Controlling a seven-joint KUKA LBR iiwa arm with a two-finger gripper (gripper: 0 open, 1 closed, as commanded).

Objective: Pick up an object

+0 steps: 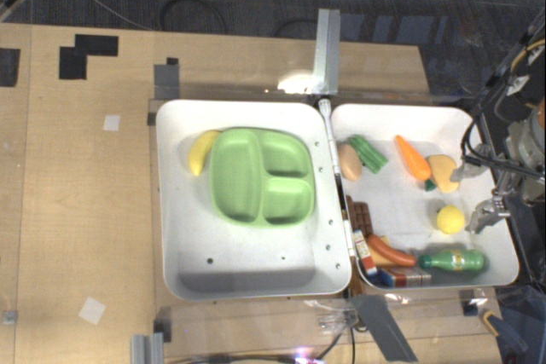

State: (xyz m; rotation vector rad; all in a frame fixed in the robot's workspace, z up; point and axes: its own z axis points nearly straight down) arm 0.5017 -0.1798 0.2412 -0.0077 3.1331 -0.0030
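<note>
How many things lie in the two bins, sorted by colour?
Green: 3, the divided tray, the bottle, the leafy piece
Yellow: 3, the banana, the lemon, the pale piece
Orange: 1, the carrot
Brown: 1, the chocolate bar
Other: 3, the tan piece, the hot dog, the marker
Total: 11

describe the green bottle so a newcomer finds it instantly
Look in the right bin, along its near edge. The green bottle lies on its side there, just below the lemon. It is the only dark green item with a yellow label.
</note>
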